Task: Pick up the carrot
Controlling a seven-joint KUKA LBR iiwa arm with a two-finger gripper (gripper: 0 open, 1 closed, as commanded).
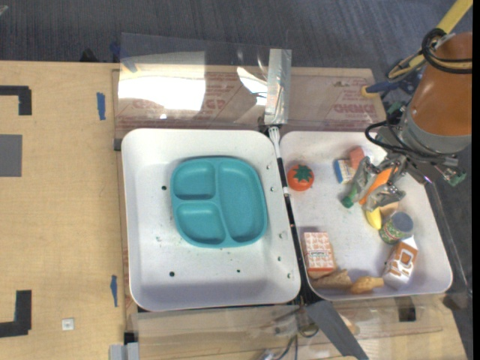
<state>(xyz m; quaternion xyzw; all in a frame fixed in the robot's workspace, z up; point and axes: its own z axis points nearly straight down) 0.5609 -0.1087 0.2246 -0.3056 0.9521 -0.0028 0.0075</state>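
Observation:
The carrot (375, 182), orange with a green leafy end (349, 196), lies at a slant in the upper right part of the right bin (431, 223). My gripper (377, 184) reaches in from the right under the orange wrist band. Its dark fingers (365, 172) sit on either side of the carrot's orange body and look shut on it. The carrot's green end sticks out to the lower left of the fingers. Whether the carrot is off the bin floor I cannot tell.
Around the carrot in the right bin are a tomato (300, 177), a blue-and-white item (341, 171), a yellow fruit (373, 217), a can (396, 228), a small carton (402, 262), a pink box (318, 250) and bread pieces (349, 280). The left bin (142, 223) holds a teal divided plate (220, 201).

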